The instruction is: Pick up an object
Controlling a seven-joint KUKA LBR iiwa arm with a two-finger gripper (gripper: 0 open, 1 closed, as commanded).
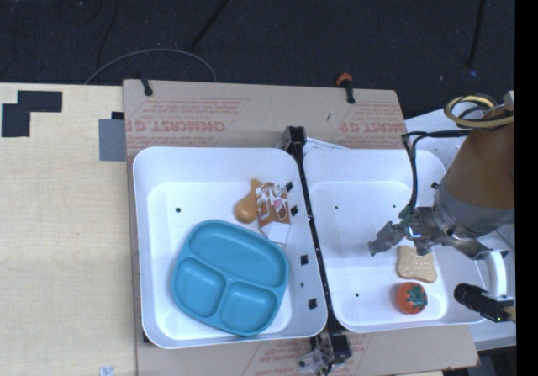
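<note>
My gripper (402,241) hangs low in the right bin (361,172), reaching in from the right, and its jaws look open with nothing between them. A tan, toast-like slice (417,266) lies on the bin floor just below and right of the fingertips, partly tucked under the wrist. A red tomato-like ball (411,298) with a green top sits near the bin's front edge, below the slice. In the left bin (155,198) a brown and orange toy (265,203) lies near the dividing wall.
A blue divided plate (229,277) fills much of the left bin's front half. A black rail (307,231) runs between the two bins. Cables (412,172) loop over the right bin's far right corner. A wide stretch of white floor lies left of the gripper.
</note>
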